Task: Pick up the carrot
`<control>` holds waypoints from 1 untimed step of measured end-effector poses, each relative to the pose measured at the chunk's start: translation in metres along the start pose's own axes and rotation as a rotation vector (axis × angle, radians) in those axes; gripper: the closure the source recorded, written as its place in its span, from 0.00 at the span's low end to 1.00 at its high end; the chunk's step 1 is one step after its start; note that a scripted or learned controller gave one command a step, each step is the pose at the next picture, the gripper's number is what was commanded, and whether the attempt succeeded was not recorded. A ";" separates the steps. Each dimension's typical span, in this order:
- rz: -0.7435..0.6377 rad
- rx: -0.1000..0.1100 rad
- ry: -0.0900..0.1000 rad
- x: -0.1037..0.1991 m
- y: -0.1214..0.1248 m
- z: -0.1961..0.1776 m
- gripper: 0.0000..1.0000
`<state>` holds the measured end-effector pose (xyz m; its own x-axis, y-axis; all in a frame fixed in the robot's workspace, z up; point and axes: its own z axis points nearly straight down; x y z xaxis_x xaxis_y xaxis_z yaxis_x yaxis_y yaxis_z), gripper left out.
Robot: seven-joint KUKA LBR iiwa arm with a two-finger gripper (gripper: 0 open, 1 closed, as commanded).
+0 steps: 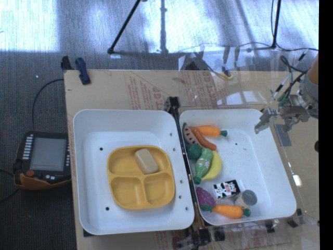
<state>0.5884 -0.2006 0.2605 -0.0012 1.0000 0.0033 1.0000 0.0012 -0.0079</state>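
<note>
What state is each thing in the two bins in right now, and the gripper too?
gripper: above the right bin's right rim, holding nothing visible
upper carrot: lying flat, untouched
lower carrot: lying flat by the near wall
green bottle: lying on its side
banana: lying flat
milk carton: tipped over
yellow tray: upright in the left bin
bread piece: resting in a tray compartment

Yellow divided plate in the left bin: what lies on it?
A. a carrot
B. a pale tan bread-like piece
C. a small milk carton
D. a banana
B. The yellow divided plate carries just a pale tan bread-like piece in its upper right compartment; the carrots, banana and milk carton lie in the right bin.
</note>
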 end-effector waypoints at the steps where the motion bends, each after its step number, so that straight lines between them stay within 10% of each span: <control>1: 0.057 0.002 0.002 0.061 0.057 0.035 0.00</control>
<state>0.6450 -0.1392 0.2254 0.0563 0.9984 0.0053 0.9984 -0.0562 -0.0098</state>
